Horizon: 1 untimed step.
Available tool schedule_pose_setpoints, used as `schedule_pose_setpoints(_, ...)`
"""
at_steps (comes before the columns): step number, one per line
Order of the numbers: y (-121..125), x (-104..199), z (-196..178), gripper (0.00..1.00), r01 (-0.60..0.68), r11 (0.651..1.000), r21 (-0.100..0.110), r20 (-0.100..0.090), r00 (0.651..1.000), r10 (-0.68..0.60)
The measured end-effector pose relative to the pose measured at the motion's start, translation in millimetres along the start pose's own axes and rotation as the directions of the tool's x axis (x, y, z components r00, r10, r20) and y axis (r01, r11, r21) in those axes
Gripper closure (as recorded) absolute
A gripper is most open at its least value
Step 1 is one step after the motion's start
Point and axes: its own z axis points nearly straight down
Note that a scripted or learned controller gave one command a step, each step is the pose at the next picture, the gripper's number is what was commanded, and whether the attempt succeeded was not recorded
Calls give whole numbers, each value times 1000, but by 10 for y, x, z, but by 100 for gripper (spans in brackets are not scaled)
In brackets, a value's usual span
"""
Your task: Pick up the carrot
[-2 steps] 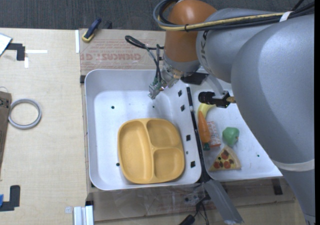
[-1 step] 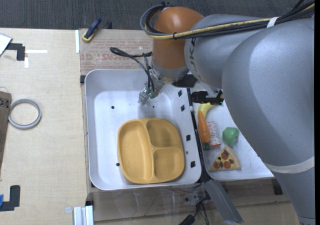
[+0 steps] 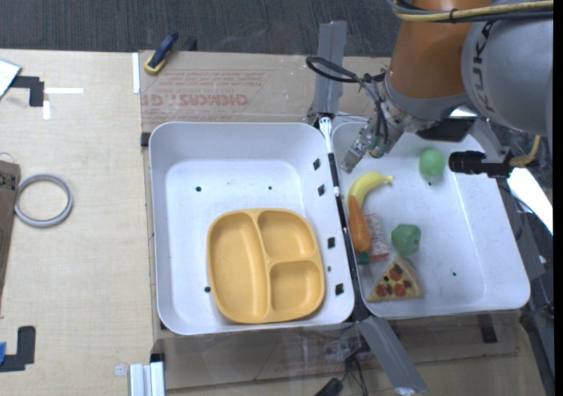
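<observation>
Here is the carrot [image 3: 358,223], lying in the right bin [image 3: 479,284] hard against its left wall, right of the frame's centre. It is a slim orange piece, long and tapering, set nearly upright in the frame, its upper end tucked just under the banana [image 3: 370,184] and its lower end reaching a small red and white packet [image 3: 376,243]. The banana curves yellow just above it, touching or nearly so. Further right sits a green lump [image 3: 406,237], and below that a pizza slice [image 3: 395,282] near the bin's bottom edge. A paler green ball [image 3: 431,162] rests higher up.

The arm comes in from the upper right, orange band showing, and the pincer [image 3: 368,150] hangs over the top left corner of the right bin, above the banana and well clear of the carrot. Its fingers point down and left; whether they stand wide or narrow, I cannot tell.

Over in the left bin [image 3: 176,209] lies a yellow divided plate [image 3: 264,264]. A tape roll [image 3: 41,200] sits on the surface at far left.
</observation>
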Motion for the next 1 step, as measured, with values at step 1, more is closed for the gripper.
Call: schedule_pose_setpoints(1,480,900,4,100,247,969,0,-3,969,-247)
